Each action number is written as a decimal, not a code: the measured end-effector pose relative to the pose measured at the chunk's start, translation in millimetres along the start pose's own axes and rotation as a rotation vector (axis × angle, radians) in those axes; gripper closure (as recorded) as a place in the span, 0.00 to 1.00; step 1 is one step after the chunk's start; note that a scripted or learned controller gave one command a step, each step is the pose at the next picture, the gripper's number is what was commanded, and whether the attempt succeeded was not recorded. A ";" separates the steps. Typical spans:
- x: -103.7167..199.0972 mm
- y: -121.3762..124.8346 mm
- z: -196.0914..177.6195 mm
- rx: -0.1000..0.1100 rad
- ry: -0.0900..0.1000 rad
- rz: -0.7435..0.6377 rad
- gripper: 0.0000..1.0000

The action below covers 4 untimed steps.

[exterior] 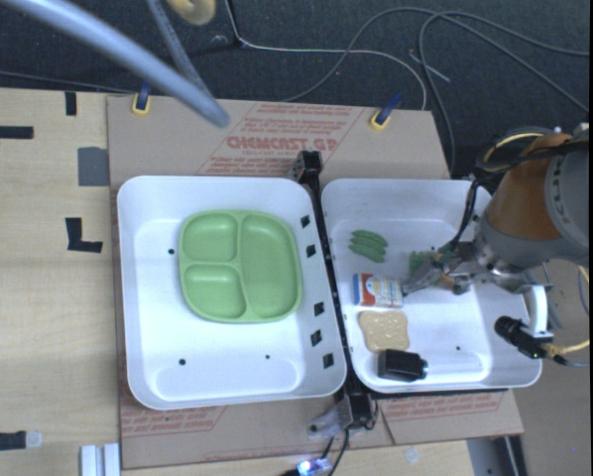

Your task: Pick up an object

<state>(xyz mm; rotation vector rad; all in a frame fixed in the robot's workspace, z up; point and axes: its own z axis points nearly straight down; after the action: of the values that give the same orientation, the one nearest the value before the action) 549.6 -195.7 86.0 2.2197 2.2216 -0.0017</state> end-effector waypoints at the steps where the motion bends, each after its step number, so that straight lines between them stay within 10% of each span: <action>1: -0.3 0.9 -10.4 -0.004 -0.003 -0.001 1.00; 3: -2.6 0.5 -125.5 -0.003 0.000 -0.001 1.00; 4: 50.6 12.1 -117.1 0.001 0.001 -0.002 1.00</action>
<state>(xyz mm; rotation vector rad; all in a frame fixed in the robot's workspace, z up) 561.6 -144.9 203.0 2.2185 2.2245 -0.0016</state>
